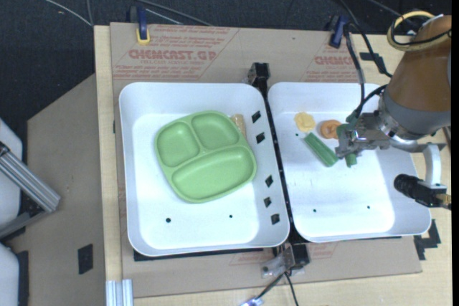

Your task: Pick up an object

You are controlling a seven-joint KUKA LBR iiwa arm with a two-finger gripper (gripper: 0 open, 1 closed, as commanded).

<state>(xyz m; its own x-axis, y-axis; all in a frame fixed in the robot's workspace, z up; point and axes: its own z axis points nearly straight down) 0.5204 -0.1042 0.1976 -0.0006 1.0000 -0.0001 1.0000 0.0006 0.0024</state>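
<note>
In the right bin (344, 218) lie a green oblong object (320, 150), a small yellow piece (305, 121) and an orange piece (330, 129), all near the bin's upper middle. My gripper (349, 147) hangs over the right bin just right of the green object, close to the orange piece. The arm's grey wrist and orange band (423, 75) rise behind it. Its fingertips look dark and green-tipped, and the gap between them is not legible. Nothing is visibly between them.
The left bin (143, 226) holds a green divided plate (206, 155) with a small tan item (237, 124) at its upper right edge. A black divider with clips (267, 154) runs between the bins. Cables cross the dark floor behind the bench.
</note>
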